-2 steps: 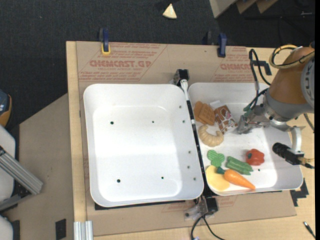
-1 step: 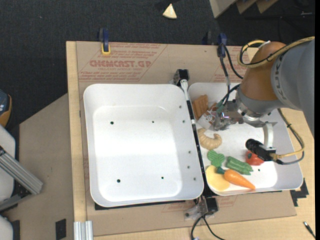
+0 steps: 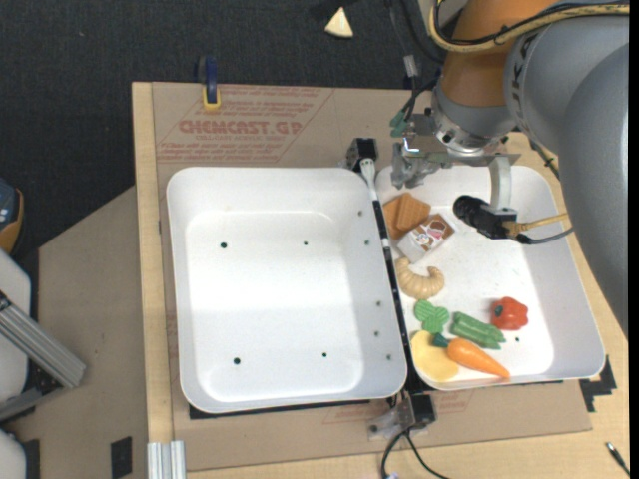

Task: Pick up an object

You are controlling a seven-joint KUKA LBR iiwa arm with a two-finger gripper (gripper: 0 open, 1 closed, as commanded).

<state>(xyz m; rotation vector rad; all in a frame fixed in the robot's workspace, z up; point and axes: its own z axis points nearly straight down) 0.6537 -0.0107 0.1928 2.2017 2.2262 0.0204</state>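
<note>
Scanning from the left, found a blue clamp with a yellow foot (image 3: 209, 80) gripping the far edge of a brown cardboard sheet with red lettering (image 3: 245, 124) laid over the table. Noted next a shallow white plastic bin on the left (image 3: 181, 204), its floor marked with small dark dots. Saw a second shallow white bin on the right (image 3: 544, 267) butted against it.

Counted the pickable things along that right bin's left side: an orange-brown wedge (image 3: 406, 211) touching a small white-and-red printed packet (image 3: 432, 234), then a tan croissant-shaped toy (image 3: 421, 280), a green leafy piece (image 3: 432, 315), a green pod (image 3: 477, 329), a pale yellow rounded piece (image 3: 431, 359) under an orange toy carrot (image 3: 477, 357), and a red tomato-like toy (image 3: 509, 312) slightly apart.

Placed the pincer (image 3: 454, 173) above the far end of the right bin, near the wedge. Could not tell its state, wide or narrow. Saw nothing held.
</note>
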